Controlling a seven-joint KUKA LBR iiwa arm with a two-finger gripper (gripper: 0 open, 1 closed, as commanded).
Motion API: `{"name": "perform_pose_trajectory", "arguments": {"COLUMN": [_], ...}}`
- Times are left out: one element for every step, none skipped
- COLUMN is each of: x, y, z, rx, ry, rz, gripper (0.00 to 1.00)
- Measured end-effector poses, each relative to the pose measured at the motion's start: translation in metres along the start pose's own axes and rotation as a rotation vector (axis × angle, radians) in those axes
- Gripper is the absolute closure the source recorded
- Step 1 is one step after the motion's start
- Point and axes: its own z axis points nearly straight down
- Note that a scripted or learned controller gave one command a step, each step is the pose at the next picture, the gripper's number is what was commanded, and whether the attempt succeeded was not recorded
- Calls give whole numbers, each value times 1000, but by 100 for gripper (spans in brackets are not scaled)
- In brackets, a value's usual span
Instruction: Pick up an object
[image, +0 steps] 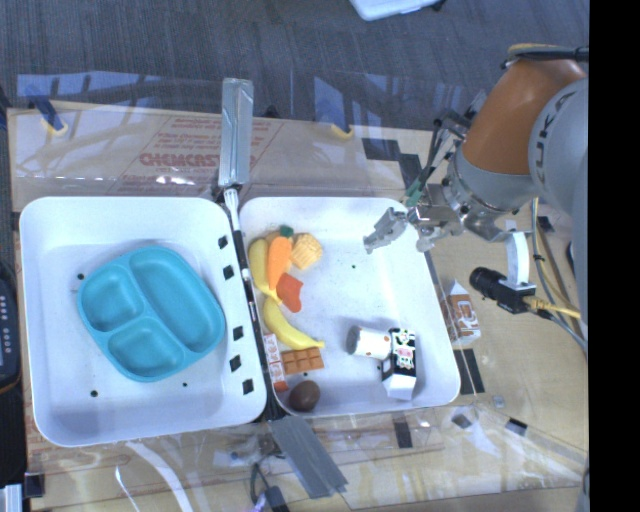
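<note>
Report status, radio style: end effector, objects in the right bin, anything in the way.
End effector above right bin's upper right, holding nothing. Banana, carrot, milk carton untouched. Path clear.

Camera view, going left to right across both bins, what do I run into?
Blue divided plate in the left bin → banana → orange carrot at the right bin's left side → small white cup on its side → cow-print milk carton → gripper near the right rim.
</note>
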Motion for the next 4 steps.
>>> {"name": "perform_pose_trajectory", "arguments": {"x": [6,44,85,82], "y": [26,33,33,72], "z": [-24,114,154,157], "rx": [-3,12,-6,7], "ry": [-2,3,-8,-3], "rz": [-137,-164,-201,-239], "gripper": [0,0,0,0]}}
